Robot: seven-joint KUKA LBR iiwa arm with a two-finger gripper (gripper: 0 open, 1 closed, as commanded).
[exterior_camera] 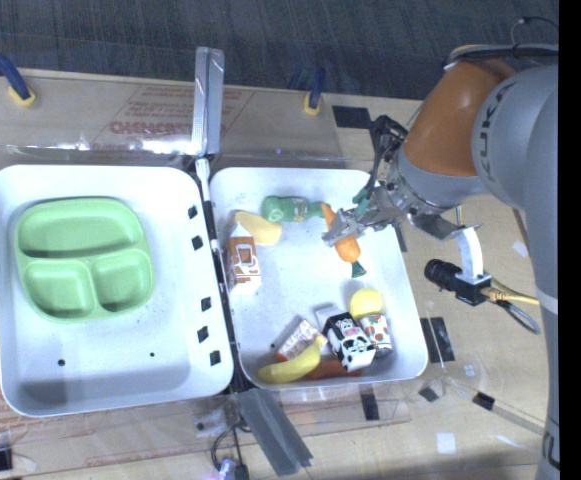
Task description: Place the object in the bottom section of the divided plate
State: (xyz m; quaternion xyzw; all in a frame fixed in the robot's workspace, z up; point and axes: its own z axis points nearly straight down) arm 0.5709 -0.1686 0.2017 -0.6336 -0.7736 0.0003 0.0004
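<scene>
The arm (pixel 515 158) came in from three o'clock, a thick grey limb filling the right side of the view. Its orange band (pixel 450 118) sat above the wrist, towards one o'clock from the centre. Below the band the grey wrist (pixel 420 183) pointed towards nine o'clock and tilted downward. The hand (pixel 346 230) hung at its end, slightly right of the centre, with its dark fingers (pixel 362 208) pointing down and to the left. Whether the fingers were parted or closed could not be made out.
</scene>
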